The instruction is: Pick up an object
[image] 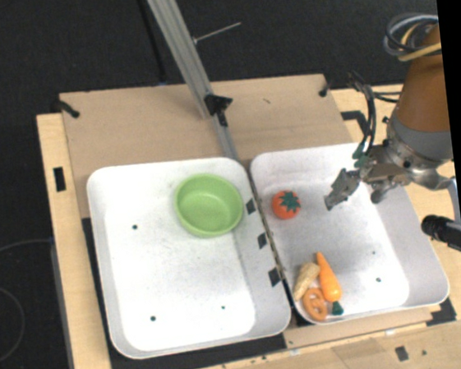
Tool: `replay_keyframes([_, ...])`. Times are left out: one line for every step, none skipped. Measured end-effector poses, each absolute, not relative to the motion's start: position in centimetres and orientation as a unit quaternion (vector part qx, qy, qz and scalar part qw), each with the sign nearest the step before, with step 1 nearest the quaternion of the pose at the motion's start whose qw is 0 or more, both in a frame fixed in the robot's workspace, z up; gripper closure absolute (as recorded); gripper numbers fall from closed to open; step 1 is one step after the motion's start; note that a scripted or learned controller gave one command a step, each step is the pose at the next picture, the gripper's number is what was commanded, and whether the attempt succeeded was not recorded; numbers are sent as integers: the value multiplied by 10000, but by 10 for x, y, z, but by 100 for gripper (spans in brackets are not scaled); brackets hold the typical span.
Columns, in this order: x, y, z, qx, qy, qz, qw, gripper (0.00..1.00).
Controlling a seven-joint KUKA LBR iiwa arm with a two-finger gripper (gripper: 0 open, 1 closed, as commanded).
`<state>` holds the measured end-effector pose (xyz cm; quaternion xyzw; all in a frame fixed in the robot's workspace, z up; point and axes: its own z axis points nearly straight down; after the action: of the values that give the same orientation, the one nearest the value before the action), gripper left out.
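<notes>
In the right bin (402, 234) lies a red tomato-like toy (286, 205) near its upper left. An orange carrot (328, 277), a pale beige piece (305, 278) and an orange slice (314, 303) cluster at the bin's front left corner. My gripper (357, 187) hangs over the right bin's upper middle, to the right of the tomato and apart from it. Its two fingers stand spread with nothing between them.
A green bowl (209, 205) sits in the left bin (142, 280) near its upper right. A slanted metal pole (187, 60) rises from the back of the bench between the bins. The arm's orange band (426, 99) is at the right edge.
</notes>
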<state>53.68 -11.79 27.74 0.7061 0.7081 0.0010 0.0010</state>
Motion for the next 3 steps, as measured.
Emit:
replay_keyframes([537,-118,277,7067,7075,11,11,0])
replay_keyframes([545,-124,223,7079,7063,-15,-6,0])
replay_keyframes([548,-125,160,7079,7063,-23,-13,0])
